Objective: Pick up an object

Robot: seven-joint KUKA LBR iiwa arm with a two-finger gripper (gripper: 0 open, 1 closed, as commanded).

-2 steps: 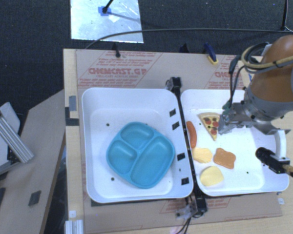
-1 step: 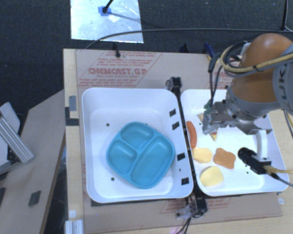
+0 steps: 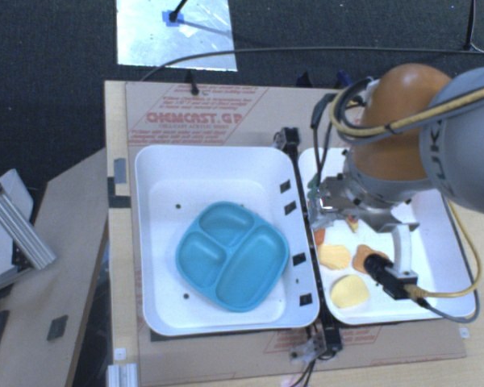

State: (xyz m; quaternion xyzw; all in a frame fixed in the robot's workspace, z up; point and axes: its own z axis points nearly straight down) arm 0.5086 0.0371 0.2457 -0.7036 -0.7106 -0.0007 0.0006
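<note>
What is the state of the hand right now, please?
Hand: low in the right bin; whether open or closed cannot be told.

We see arm (image 3: 403, 135) covering much of right bin (image 3: 452, 297); small orange piece (image 3: 319, 236) half hidden, kind unclear.

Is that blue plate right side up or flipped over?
Right side up: the blue plate shows its three hollow compartments, lying flat in the left bin.

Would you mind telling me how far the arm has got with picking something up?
Done: the arm is over the right bin. In hand: the gripper sits low near the yellow pieces. Left: nothing visibly lifted; the blue plate lies untouched in the left bin.
</note>
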